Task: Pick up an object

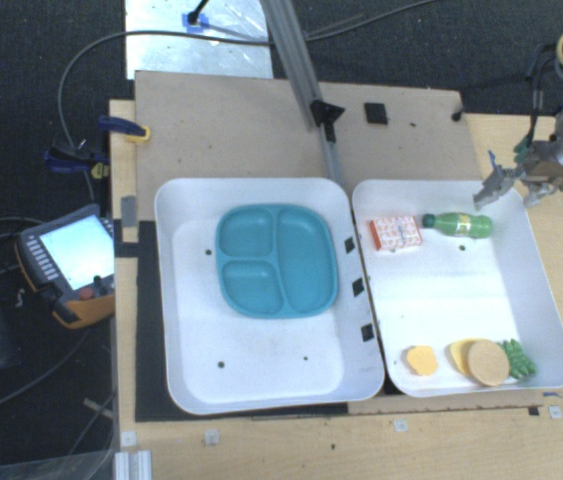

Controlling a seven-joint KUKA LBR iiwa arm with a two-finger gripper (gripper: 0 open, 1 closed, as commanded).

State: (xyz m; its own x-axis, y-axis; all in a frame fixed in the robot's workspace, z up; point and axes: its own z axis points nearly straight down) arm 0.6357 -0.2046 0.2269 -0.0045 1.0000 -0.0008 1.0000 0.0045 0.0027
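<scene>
Your jaws hang over the far right rim of the right bin, and the bottle is the thing nearest them. It lies on its side just down and left of the jaws, touching nothing you can see of the arm. Its long axis runs roughly left to right across the bin floor, green body to the right, pale cap end to the left, so a grip would have to come across its narrow width, from the far and near sides.

Whether the jaws stand apart or together, the view is too small to tell; nothing sits between them.

Just left of the bottle lies a box, close to its cap end, and crowding there could spoil a clean close. Well away from the bottle, along the bin's near edge, sit a yellow piece, a round tan disc and a green sprig. The blue plate rests in the left bin, far from the bottle.
</scene>
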